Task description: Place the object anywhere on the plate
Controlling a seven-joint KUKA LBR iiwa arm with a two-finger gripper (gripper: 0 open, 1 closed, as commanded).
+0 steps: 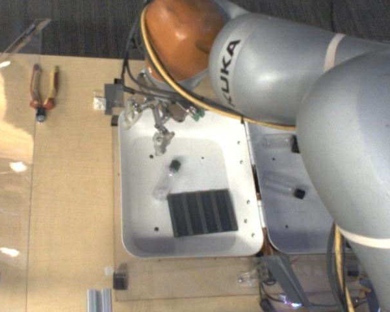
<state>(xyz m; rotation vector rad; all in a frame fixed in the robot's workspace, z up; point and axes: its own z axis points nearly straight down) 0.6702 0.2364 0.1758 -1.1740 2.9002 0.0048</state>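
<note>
Light falls evenly from above, bright enough to wash the white bin (133, 194) nearly featureless. A glare patch whitens the desk (71, 194) along its left edge. The arm (292, 77) carries soft highlights and throws a faint shadow into the bin's upper half. The frame is grainy and slightly soft, and small items look blurred.

overhead, slanted down on bins (127, 174)
</note>
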